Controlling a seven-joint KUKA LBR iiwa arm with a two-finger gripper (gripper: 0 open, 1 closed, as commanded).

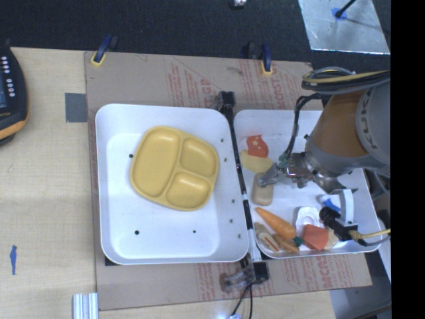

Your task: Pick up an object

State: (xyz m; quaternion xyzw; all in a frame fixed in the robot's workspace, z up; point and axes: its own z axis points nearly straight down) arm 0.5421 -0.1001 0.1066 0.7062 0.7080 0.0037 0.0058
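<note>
The right bin [265,119] holds several small toy foods. A red piece [257,145] and a pale yellow piece [250,161] lie near its left wall. Below them sits a tan block [262,194]. An orange carrot [276,222], a bun-like piece [271,239], a red chunk [315,236] and a white cup [307,215] crowd the front. My gripper [270,177] hangs low over the bin's left side, between the yellow piece and the tan block and close to both. I see nothing lifted in it.
The left bin [113,198] holds a yellow divided plate [174,167]. The grey and orange arm [345,135] covers the right bin's right half. A black clip [227,100] sits where the bins meet. A handheld controller [10,92] lies at the far left.
</note>
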